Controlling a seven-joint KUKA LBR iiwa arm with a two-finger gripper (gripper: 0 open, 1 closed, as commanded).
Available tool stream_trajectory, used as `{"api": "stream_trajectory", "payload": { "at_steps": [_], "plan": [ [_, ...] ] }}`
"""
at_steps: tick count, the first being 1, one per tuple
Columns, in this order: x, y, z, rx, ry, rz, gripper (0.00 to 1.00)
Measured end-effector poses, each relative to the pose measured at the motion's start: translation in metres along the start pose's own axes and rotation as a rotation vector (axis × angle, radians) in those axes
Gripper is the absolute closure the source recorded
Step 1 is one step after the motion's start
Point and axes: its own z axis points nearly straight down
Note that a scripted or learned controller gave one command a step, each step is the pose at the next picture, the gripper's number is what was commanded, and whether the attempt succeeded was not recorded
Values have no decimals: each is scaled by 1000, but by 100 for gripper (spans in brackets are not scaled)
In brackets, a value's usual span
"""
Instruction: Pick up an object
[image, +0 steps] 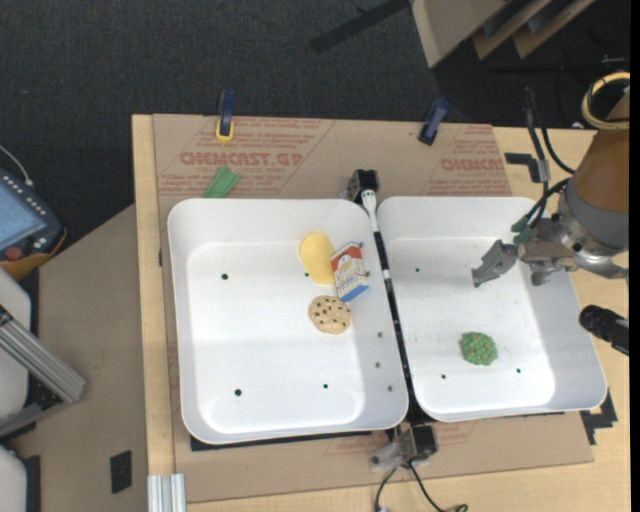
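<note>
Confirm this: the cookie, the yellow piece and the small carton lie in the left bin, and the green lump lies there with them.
Not quite. The camera view shows the green lump alone in the right bin. The cookie, yellow piece and small carton do lie in the left bin.

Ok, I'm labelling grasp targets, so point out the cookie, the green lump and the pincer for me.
cookie (329, 314), camera view, middle of its speckled top.
green lump (478, 348), camera view, centre of its bumpy surface.
pincer (500, 262), camera view, between its dark fingertips above the right bin.
</note>
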Motion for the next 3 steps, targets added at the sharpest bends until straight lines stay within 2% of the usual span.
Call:
{"api": "stream_trajectory", "payload": {
  "at_steps": [1,2,3],
  "plan": [
    [0,1,-11,-3,-1,0,100],
    [76,24,-40,-5,-1,-8,100],
    [133,42,-114,-11,1,-8,100]
  ]
}}
